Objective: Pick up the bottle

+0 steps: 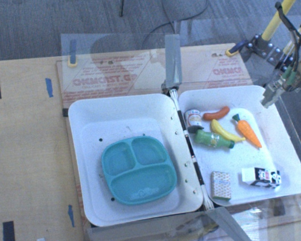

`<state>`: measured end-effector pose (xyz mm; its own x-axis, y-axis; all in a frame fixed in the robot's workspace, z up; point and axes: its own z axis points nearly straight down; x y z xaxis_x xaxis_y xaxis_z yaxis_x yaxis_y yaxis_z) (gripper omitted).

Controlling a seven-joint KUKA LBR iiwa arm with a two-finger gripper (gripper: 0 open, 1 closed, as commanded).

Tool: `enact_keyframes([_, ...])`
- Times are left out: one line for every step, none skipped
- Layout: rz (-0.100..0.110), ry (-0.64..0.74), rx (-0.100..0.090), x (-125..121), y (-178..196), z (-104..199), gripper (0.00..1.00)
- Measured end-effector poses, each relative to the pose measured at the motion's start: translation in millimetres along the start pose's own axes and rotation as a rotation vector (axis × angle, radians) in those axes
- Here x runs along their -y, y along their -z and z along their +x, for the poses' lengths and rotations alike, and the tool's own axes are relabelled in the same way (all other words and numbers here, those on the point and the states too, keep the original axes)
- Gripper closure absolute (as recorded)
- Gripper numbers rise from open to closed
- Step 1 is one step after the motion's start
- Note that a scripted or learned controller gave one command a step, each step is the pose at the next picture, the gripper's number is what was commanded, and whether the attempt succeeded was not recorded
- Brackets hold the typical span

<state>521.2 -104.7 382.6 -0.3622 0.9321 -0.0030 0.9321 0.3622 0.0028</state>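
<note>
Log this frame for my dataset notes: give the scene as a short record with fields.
target: green bottle, lying on its side in right bin
beside target: banana, can
other items there: sausage, carrot, small box, carton
left bin: teal divided plate
gripper: over right bin's far right rim, apart from bottle

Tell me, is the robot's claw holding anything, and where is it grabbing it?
Nothing is held. The gripper hangs over the right bin's far right edge with nothing between its fingers. The green bottle lies in that bin, apart from it.
</note>
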Motion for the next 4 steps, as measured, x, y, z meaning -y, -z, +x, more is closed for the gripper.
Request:
enact_keyframes([0.000,-0.080,-0.001,-104,36,39,1.00])
enact_keyframes([-0.004,-0.074,0.003,-106,48,41,1.00])
enact_keyframes([-0.009,-0.068,0.007,-109,59,43,1.00])
enact_keyframes([-0.014,-0.063,0.011,-111,70,46,1.00])
